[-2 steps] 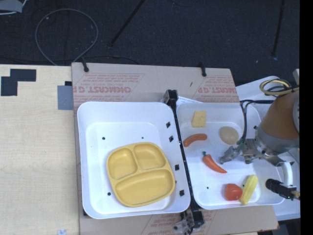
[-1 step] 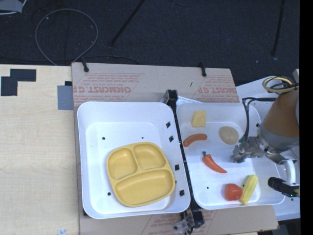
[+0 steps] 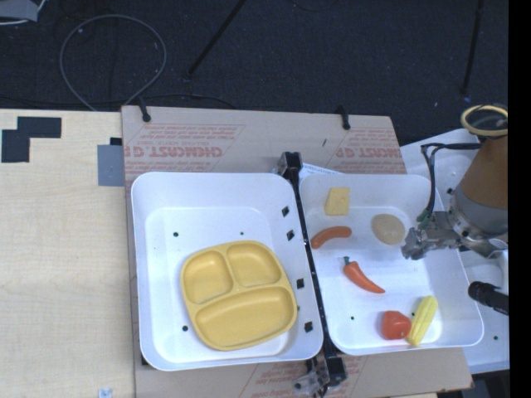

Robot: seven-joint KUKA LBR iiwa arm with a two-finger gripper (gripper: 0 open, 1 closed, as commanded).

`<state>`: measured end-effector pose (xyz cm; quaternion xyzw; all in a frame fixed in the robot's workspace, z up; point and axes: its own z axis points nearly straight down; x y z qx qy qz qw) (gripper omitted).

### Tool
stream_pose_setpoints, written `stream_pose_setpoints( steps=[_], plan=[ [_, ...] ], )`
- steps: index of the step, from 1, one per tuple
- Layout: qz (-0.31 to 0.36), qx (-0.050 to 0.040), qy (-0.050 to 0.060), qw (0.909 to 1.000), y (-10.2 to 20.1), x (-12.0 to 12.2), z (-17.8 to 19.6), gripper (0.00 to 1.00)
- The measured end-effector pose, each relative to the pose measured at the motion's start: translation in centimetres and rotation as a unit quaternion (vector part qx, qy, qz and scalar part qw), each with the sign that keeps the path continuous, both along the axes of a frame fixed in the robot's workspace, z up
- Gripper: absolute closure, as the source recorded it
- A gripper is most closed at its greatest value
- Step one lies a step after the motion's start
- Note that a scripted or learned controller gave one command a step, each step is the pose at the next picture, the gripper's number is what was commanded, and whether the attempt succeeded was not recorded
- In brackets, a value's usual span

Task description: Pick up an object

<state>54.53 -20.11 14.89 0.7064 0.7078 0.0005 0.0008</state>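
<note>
**Gripper at right rim of right bin, six toy foods lying loose**

Nearest the camera in the right bin (image 3: 465, 338): a toy corn cob (image 3: 424, 319), yellow, lying tilted, touching a red tomato-like piece (image 3: 396, 325) on its left. Both sit in the near right corner of the bin.

Further in, near the bin's middle: an orange-red chili pepper (image 3: 362, 276) with a green stem, lying at a slant, apart from everything else.

Beyond that, a sausage (image 3: 330, 236) close to the divider side, and to its right a round beige piece (image 3: 387, 229) (could be a cookie or a bread slice, cannot tell which). Farthest back, a yellow cheese-like block (image 3: 337, 201).

Left bin (image 3: 149, 222): a yellow compartment plate (image 3: 239, 294), three sections, sitting toward the near side.

Gripper (image 3: 415, 245): at the right rim of the right bin, just beside the beige round piece, on its right. Nothing is visible between the fingers; how far apart they stand cannot be told at this angle. The arm's orange band (image 3: 488, 172) sits at the right edge of the scene.

Both bins rest on a cardboard sheet (image 3: 249, 139) on the bench.
</note>
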Motion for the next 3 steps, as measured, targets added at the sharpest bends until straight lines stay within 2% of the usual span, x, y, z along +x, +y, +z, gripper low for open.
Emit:
stream_pose_setpoints(
  steps=[2, 3],
  plan=[
    [0.0, -0.0003, 0.0, 1.0, -0.7, 0.4, 8.6, 1.0],
    [0.001, 0.0014, 0.003, 1.0, 4.1, 0.0, 7.5, 1.0]
  ],
)
